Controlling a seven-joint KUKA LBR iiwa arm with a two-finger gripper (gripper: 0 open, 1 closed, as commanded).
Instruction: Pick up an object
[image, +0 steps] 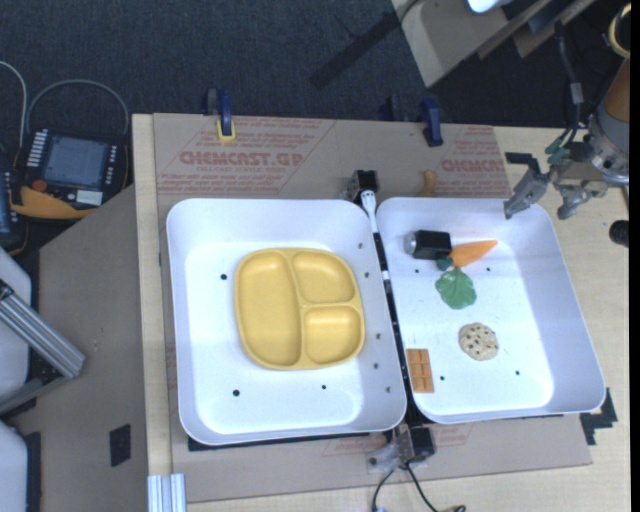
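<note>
The right bin (560, 300) holds a black block (431, 243), an orange carrot (473, 252), a green leafy piece (457, 289), a cookie (479, 341) and a small orange wafer (420, 369). My gripper (546, 201) hangs above the bin's far right rim, up and to the right of the carrot. Its two fingers stand apart, open, with nothing between them.
The left bin (200, 320) carries a yellow three-compartment plate (297, 306). Blue clamps (225, 112) hold the cardboard base at the back. A teach pendant (70, 165) lies off the bench to the left.
</note>
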